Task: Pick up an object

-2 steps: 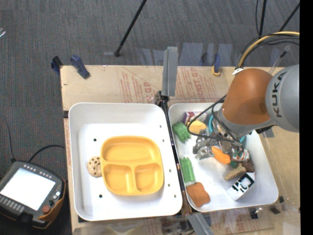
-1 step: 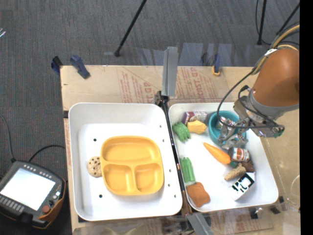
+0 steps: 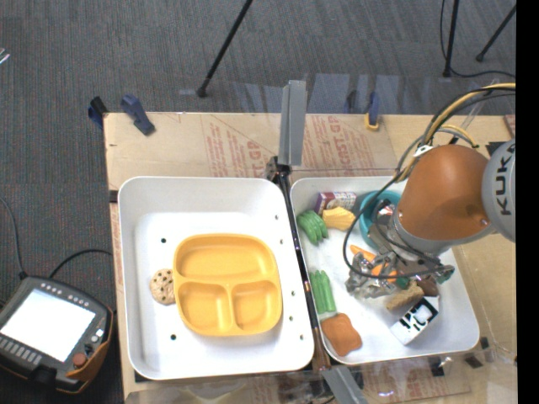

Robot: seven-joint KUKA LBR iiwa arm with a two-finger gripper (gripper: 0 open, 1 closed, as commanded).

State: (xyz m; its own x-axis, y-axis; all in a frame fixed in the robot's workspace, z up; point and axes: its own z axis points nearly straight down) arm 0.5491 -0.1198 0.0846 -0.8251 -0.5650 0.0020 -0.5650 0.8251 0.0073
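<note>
With my tool (image 3: 376,278) low in the right bin (image 3: 461,331), grip state indiscernible, I would centre on one item before closing.

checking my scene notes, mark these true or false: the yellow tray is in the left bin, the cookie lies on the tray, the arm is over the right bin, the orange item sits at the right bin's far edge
1. The yellow tray lies in the left bin. True.
2. The cookie lies on the tray. False: it lies on the bin floor, against the tray's left edge.
3. The arm is over the right bin. True.
4. The orange item sits at the right bin's far edge. False: it lies near the front edge, just below the green item.
</note>
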